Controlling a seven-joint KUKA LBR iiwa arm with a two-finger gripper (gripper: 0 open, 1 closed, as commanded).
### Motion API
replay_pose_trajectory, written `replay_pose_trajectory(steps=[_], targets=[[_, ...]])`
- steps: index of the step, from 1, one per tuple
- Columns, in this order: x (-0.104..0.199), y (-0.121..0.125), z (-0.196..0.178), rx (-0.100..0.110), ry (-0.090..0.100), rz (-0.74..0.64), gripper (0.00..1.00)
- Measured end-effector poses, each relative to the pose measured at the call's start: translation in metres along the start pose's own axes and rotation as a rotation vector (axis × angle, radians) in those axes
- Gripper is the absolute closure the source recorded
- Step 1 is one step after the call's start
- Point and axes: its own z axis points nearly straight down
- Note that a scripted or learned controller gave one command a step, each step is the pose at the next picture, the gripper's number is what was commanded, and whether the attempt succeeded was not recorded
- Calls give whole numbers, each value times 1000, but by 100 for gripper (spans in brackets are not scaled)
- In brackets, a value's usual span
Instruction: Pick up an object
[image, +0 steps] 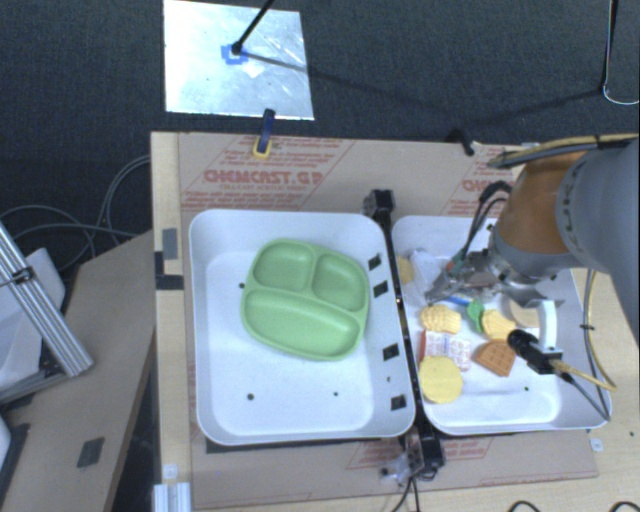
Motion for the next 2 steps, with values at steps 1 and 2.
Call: replay_pose_trajectory(steps=[1, 2], targets=[[4, -3, -4, 11, 7, -1, 100], [4, -2, -68, 11, 8, -5, 100]])
